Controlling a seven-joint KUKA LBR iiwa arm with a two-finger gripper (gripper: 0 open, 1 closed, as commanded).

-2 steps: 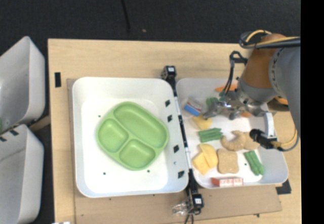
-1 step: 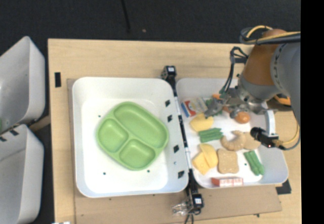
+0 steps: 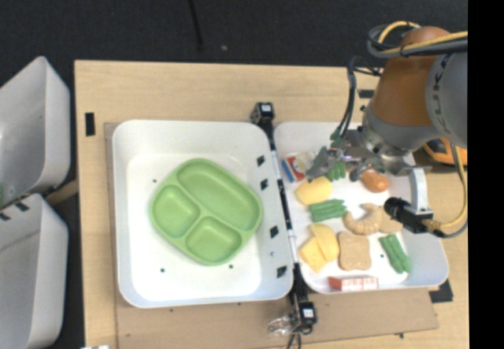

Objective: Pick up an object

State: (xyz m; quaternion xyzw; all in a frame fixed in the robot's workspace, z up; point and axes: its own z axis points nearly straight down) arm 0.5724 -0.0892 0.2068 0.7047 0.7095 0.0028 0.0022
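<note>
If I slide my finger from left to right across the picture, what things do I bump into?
Green divided plate in the left bin → yellow cheese wedges → slice of toast → green bean near the right bin's far edge.

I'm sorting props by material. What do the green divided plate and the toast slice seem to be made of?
Green divided plate: likely molded plastic, matte, uniform color, rounded compartment edges. Toast slice: probably plastic toy food, smooth and evenly tan, though the view leaves it uncertain.

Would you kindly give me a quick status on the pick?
Gripper low over right white bin, near yellow toy food piece. Nothing seen held. Green divided plate alone in left white bin.
</note>
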